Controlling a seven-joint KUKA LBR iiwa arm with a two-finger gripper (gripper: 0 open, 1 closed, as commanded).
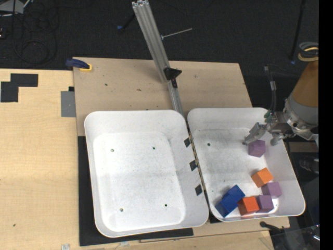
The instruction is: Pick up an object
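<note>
One arm reaching in from the right, gripper [258,135] low over the right bin's [229,120] far-right part, finger spread impossible to tell; purple cube [256,149] just beneath; open floor leftward; other blocks [251,197] crowding near-right corner.

Probably robotics lab: wooden bench [156,85], aluminium camera mast [156,46], loose cables [31,40] on dark floor.
</note>
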